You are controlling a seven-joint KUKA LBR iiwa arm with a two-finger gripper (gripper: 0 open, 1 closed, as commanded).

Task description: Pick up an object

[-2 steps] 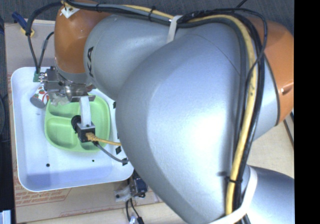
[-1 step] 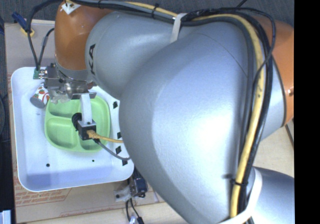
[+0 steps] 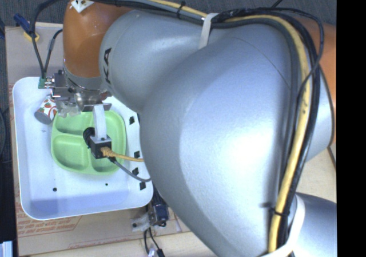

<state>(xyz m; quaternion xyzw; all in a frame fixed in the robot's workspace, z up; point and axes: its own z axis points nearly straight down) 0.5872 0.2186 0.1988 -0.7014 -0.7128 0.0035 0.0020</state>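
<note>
Arm: my grey arm fills most of the frame, from the right edge across to the centre, with its orange band at the upper left above the wrist.

Cables: a yellow and black bundle runs along the arm's right flank, and black leads loop over the orange band toward the top left corner.

Gripper: my gripper hangs below the orange band, at the left of the frame, over the top edge of the green tray (its metal parts crowd together there, and I cannot tell whether it is clenched or released, nor whether anything sits in it).

Bin: the white bin lies at the left of the frame, its lower left corner bare and in plain sight; the arm covers its right side.

Green tray: a light green divided tray lies in the upper middle of the bin, directly below my gripper, with raised ridges splitting it into compartments.

Small object: a grey and red-and-white thing sits just beside the tray's upper left corner, close to my gripper (too small to name).

Black fitting: a black block with a white strip above it lies over the tray's right part, a yellowish cable leading off to the right.

Bench: brown cardboard shows under the bin's lower edge.
</note>
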